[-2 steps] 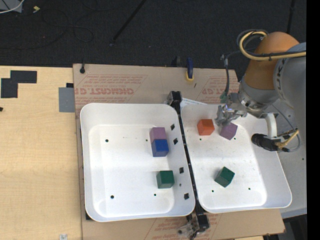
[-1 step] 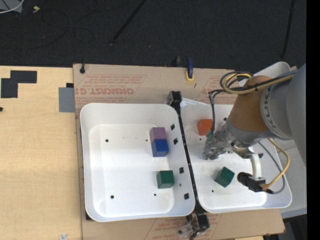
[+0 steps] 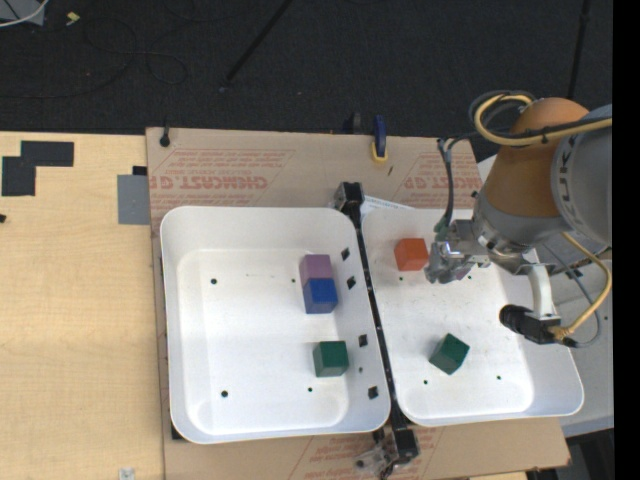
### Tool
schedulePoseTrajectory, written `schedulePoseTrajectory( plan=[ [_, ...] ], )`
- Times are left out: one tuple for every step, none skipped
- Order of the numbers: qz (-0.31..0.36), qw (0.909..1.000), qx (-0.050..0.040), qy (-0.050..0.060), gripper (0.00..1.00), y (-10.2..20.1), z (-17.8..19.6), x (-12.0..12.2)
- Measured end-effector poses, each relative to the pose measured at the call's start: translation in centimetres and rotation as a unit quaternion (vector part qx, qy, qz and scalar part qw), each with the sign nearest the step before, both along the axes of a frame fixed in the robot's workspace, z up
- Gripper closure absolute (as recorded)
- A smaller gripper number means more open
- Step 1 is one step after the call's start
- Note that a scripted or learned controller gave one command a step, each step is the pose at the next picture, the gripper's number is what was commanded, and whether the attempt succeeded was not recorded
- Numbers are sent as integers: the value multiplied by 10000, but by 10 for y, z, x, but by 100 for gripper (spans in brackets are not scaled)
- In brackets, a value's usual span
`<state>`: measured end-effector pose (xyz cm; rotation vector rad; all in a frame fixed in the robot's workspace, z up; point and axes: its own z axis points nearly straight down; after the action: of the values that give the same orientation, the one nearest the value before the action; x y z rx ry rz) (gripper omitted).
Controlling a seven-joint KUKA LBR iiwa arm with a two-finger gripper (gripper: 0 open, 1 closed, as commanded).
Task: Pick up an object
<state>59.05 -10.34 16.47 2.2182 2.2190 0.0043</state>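
Left bin (image 3: 190, 268) — purple, blue, green blocks, right bin (image 3: 520, 388) — orange, green, jaws' state unclear

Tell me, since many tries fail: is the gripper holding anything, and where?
Nothing held: the gripper hangs beside the orange block, which rests in the right bin.

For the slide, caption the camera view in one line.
Claw beside orange block in right bin; three blocks in left bin.

**Even overhead light, soft detail**

Bright, diffuse light falls from above. The two shallow white plastic bins (image 3: 190, 268) look near blown-out, with faint shadows under their rims. The dark floor (image 3: 300, 48) beyond the pale wooden counter (image 3: 70, 318) stays murky. The whole picture is slightly soft.
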Motion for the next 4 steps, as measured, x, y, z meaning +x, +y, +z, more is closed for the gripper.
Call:
schedulePoseTrajectory(
  plan=[
    [-7, 10000, 4, 35, 100, 13, -80, -34],
    [-12, 10000, -9, 7, 100, -27, -45, 11],
    [-17, 10000, 6, 38, 0, -26, -47, 8],
    [-8, 10000, 4, 51, 0, -68, -79, -6]
  ],
)
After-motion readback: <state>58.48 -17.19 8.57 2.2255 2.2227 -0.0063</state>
